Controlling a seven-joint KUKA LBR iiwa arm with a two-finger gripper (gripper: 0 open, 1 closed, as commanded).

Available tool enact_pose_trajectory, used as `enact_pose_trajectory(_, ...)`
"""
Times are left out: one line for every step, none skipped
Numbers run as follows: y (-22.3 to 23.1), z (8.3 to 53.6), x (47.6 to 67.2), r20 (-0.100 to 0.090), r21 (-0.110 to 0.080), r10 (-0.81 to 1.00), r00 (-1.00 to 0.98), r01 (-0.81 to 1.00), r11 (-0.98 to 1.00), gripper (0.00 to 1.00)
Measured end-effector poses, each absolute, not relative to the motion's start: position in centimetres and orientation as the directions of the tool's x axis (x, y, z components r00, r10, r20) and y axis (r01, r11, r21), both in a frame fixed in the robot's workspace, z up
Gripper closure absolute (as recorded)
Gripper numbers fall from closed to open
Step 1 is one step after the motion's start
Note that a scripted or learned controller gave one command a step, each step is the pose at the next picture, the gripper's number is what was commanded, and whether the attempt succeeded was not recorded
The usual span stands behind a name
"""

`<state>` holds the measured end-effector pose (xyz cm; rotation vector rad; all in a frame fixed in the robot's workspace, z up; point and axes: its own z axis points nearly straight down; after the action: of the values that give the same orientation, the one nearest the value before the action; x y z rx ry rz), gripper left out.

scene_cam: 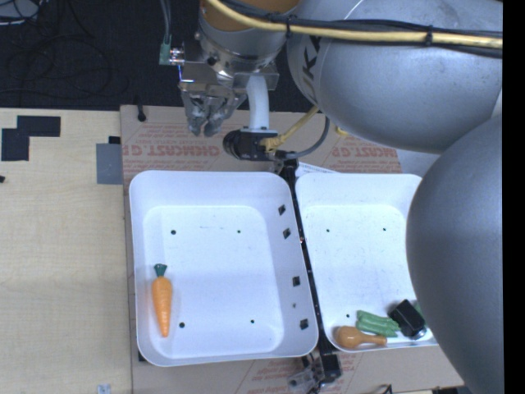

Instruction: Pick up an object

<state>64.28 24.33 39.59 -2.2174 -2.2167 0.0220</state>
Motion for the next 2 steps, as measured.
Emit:
enact_pose_trajectory(22.8,54.8,64.3,0.003,0.012,1.0,-0.002,1.0,0.002,1.0)
enact_pose_trajectory(11.5,46.0,64.4,-0.006,-0.012,1.0,0.01,1.0,-0.01,1.0)
